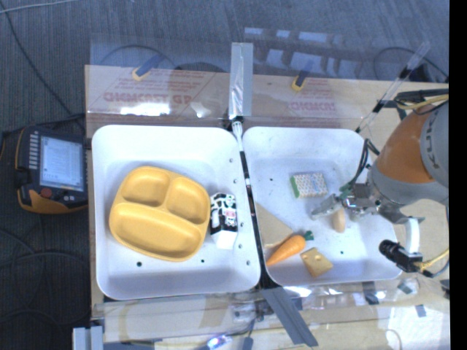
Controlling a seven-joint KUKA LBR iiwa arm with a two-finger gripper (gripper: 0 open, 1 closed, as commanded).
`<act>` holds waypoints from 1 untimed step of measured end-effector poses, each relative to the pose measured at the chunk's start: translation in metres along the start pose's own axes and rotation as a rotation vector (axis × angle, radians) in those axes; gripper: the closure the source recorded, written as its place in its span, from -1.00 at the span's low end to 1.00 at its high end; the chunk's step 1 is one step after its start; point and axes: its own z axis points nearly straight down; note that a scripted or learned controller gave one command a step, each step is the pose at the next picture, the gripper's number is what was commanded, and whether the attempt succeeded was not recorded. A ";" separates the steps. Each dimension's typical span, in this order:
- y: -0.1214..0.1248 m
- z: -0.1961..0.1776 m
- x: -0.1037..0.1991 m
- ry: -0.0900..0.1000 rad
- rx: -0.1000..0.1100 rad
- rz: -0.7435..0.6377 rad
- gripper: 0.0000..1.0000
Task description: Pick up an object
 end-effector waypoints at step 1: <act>0.001 -0.010 0.001 -0.002 -0.002 -0.002 1.00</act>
